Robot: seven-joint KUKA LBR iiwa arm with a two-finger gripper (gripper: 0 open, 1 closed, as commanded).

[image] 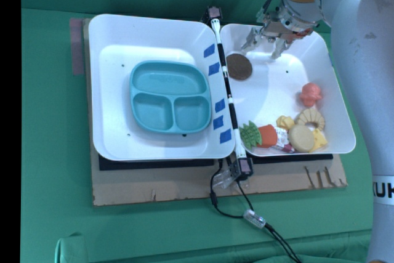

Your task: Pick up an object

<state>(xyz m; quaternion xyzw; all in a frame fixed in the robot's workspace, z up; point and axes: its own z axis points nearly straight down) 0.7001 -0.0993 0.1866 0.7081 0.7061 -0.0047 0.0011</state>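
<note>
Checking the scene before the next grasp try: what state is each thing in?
gripper: open, above the right bin's far end, holding nothing
brown disc: flat, by the divider
teal tray: upright, compartments bare, in the left bin
toy carrot: on its side
right bin: toys heaped at its near corner

We can read only part of the maker's name, the black letters "KU", on the grey arm (pixel 369 108) at the near right edge; nothing else carries legible writing.
</note>
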